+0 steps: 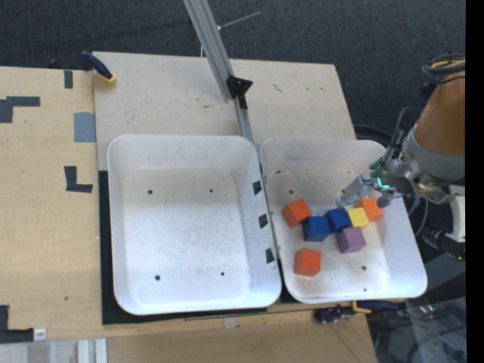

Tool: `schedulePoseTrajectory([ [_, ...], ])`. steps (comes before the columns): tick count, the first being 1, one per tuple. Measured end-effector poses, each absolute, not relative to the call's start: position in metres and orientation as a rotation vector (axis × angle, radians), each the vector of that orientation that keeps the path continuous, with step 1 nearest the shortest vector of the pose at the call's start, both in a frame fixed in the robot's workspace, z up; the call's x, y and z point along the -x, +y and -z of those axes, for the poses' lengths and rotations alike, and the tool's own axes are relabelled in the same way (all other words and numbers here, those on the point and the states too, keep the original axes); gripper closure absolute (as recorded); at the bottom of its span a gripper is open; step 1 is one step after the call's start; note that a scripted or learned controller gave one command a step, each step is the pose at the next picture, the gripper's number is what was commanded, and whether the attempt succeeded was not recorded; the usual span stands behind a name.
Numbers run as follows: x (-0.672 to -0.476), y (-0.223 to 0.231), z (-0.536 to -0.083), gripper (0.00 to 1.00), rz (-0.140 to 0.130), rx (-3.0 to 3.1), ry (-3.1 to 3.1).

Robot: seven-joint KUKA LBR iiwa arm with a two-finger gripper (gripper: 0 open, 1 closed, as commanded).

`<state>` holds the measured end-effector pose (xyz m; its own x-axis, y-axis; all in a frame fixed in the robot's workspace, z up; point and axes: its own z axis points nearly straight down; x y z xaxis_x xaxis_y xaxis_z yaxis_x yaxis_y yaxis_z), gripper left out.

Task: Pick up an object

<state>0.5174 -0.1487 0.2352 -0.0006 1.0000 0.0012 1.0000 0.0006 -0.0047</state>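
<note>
Where bins (189,293) sit, speckled plywood (166,97).

Pale wood counter (174,97) over dark carpet.

Set on a dark grey carpet floor (113,13) along the top edge. Marked at the left edge with grey and dark tape pieces (85,127). Crossed from the top by a slanted aluminium rail (206,29), ending in a black bracket (239,88) near the counter's middle. Laid with a black mat (103,255) toward the front. Marked near the far left corner by a blue-and-yellow clamp (98,66). Lit evenly, without hard shadows.
</note>
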Motion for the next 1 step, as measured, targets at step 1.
schedulePoseTrajectory([
  [1,-0.5181,-0.1488,-0.2368,0.0,-0.001,2.219,-2.222],
])
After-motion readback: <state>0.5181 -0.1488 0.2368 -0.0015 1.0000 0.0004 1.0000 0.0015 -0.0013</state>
